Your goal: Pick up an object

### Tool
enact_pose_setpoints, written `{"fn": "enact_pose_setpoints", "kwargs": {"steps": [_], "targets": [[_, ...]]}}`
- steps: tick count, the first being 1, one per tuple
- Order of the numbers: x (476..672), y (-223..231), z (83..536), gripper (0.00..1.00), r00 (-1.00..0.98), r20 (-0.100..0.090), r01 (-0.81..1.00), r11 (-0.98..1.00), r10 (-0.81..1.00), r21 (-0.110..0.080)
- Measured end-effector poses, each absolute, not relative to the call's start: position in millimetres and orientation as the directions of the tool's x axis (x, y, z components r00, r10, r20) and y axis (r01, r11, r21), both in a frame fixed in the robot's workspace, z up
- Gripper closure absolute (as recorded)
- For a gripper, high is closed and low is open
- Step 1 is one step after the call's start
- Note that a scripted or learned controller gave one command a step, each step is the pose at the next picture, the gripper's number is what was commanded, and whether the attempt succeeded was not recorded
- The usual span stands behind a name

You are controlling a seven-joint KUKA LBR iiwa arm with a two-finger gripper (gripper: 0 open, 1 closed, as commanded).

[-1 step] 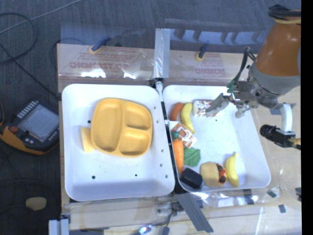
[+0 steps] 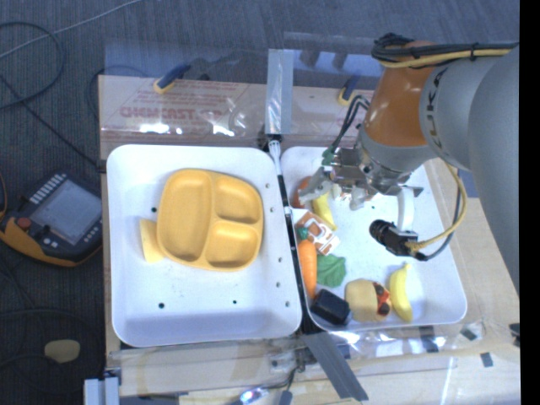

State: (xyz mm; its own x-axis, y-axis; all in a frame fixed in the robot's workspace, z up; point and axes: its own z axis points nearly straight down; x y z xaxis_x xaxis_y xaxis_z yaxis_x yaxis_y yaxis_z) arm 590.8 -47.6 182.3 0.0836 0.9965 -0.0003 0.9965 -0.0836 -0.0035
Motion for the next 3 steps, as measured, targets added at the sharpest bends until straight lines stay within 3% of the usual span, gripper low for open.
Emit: {"fn": "enact_pose_setpoints", "kwargs": {"steps": [1,2,3], "targets": [[578.1,-98.4,125.7,0.00,0.145,-0.001,0.989,-0.145,0.989,0.019],[577.8,-97.4,133.0,1.00,0.144,0.001,0.989,-0.144,0.990,0.016],[577.7,-97.3,132.9,0.00,0.144,0.001,0.990,-0.144,0.990,0.015]]}}
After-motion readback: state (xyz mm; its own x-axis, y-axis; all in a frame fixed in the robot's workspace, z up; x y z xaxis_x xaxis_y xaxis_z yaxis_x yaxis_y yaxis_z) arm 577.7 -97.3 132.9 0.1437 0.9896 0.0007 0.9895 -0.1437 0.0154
